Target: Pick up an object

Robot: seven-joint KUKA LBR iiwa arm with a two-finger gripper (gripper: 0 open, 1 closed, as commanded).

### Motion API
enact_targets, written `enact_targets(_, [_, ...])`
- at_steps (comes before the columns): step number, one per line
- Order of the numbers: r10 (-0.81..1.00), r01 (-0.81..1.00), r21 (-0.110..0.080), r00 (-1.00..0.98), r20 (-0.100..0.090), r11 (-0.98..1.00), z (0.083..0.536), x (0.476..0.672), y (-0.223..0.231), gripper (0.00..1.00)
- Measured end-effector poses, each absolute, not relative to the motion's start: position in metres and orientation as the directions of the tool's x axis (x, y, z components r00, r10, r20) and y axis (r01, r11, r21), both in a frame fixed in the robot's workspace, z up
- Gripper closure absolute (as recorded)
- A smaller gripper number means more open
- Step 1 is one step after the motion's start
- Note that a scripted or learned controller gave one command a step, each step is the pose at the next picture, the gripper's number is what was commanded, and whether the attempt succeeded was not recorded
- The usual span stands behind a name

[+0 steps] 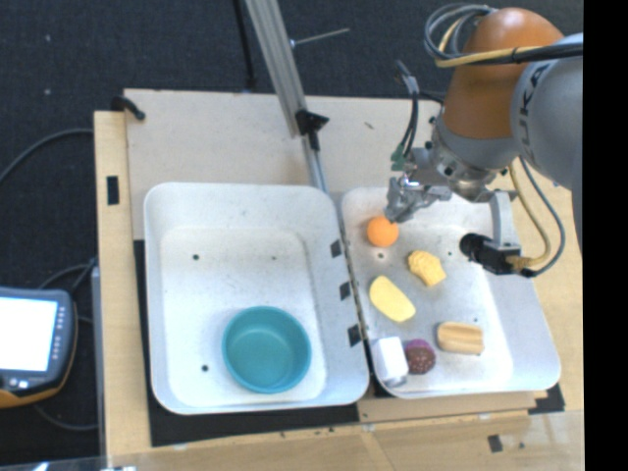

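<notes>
At the near edge of the right bin (530,361) lie three things in a row: a white block (391,358) against the near-left corner, a dark red ball (420,357) touching it, and a tan bread-like piece (459,339) a little to the right. In the left bin (177,263), near its front, sits a teal bowl (266,349), upright. At the far left of the picture, off the bench (226,135), a tablet with a lit screen (29,341) shows.

Further back in the right bin a yellow oblong piece (392,299) lies at a slant near the left wall, and just behind and to the right of it lies a smaller yellow lumpy piece (426,268). Behind these an orange ball (383,232) rests near the bin's far-left corner.

The hand (402,207) hangs just above and behind the orange ball, its tips pointing down toward it; whether the tips touch the ball, and whether the hand stands wide or narrow, cannot be told, as the fingers blur into one grey mass. A black fitting (483,250) juts out to the right of the hand, over the bin. Behind it rises the grey arm with its orange band (496,77) and looped cables. A slanted metal rail (280,67) crosses the far bench toward the gap between the bins
</notes>
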State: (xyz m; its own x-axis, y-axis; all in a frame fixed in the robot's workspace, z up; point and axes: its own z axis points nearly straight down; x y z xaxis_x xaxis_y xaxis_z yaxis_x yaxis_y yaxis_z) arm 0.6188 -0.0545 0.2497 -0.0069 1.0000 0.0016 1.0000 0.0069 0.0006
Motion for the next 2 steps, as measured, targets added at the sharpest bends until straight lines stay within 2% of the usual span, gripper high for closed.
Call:
enact_targets(1, [1.000,1.000,0.000,-0.007,0.001,0.007,0.248,0.605,-0.007,1.00])
enact_targets(2, [1.000,1.000,-0.001,-0.007,0.002,0.007,0.251,0.568,0.036,1.00])
